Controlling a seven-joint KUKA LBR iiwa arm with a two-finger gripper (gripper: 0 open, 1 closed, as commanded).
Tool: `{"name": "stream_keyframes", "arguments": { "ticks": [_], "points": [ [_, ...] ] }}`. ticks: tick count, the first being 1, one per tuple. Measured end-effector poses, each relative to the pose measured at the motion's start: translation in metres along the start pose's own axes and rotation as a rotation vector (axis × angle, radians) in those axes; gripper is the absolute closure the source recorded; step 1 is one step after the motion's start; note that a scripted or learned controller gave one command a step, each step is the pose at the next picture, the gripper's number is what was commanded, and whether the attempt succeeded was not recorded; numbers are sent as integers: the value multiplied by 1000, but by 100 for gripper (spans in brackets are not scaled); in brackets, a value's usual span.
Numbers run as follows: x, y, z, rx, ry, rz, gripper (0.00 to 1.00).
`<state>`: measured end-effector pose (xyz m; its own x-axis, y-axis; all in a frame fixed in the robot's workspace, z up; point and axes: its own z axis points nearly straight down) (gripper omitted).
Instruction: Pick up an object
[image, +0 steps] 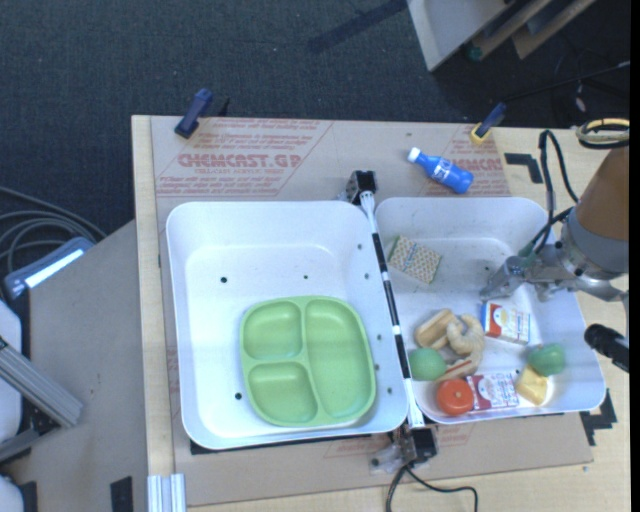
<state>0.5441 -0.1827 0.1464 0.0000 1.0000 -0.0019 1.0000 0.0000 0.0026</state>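
The right bin (470, 215) holds several small things. A tan waffle-patterned square (414, 259) lies near its back left. Near the front are a pale pretzel-shaped bread (452, 331), a green ball (427, 363), a red tomato (455, 397), a red-and-white packet (494, 390), a yellow piece (533, 387) and a green lump (547, 357). A small white carton with red print (506, 322) lies mid-bin. My gripper (503, 278) hangs low over the bin's middle right, just behind that carton, with nothing seen in it.
The left bin (260, 240) holds a green divided plate (307, 358). A blue bottle (441, 170) lies on the bench behind the right bin. Clamps (192, 113) stand at the bench's back corners. Cables run along the arm at the right.
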Motion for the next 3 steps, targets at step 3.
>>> {"name": "stream_keyframes", "arguments": {
  "ticks": [3],
  "points": [
    [91,-66,62,5,3,0,0]
  ]
}}
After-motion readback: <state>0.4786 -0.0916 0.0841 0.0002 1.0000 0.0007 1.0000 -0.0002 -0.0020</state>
